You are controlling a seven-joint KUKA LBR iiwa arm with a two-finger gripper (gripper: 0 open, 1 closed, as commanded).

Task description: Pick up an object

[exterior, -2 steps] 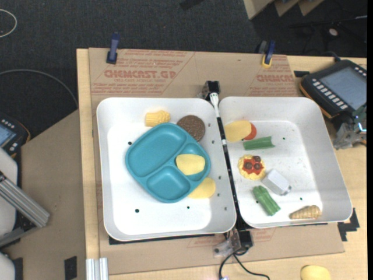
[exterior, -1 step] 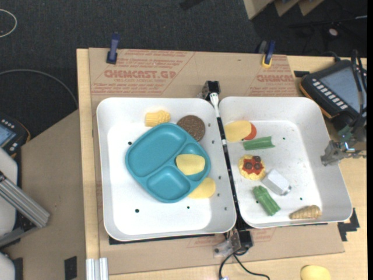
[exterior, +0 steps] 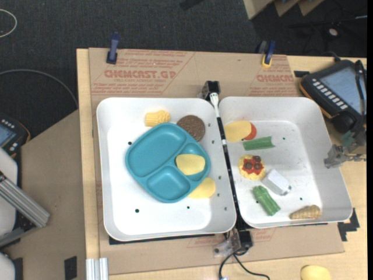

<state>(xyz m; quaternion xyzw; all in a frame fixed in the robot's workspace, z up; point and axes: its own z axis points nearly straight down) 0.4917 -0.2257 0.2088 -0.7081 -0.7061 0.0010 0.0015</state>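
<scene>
The left bin (exterior: 116, 174) holds a teal tray (exterior: 154, 156), which serves as the landmark here. A corn cob (exterior: 156, 118) sits just behind the tray's far edge, a brown disc (exterior: 192, 127) touches its far right corner, a pale yellow piece (exterior: 190, 164) rests in its right compartment, and another yellow piece (exterior: 202, 188) lies against its near right edge. Right of the tray, in the right bin (exterior: 309, 156), lie a yellow-and-red piece (exterior: 239, 130), a green stick (exterior: 258, 144), a small tart (exterior: 252, 167), a white block (exterior: 276, 182), a second green piece (exterior: 266, 201) and a tan pastry (exterior: 306, 213). Furthest from the tray, at the right bin's outer rim, is the gripper (exterior: 338, 155); I cannot tell its state, and it holds nothing visibly. Any of these things could be the pick. The risk, in my judgement, is crowding: the tart, block and green piece lie close together, so a descent there may nudge a neighbour or close on two at once.
</scene>
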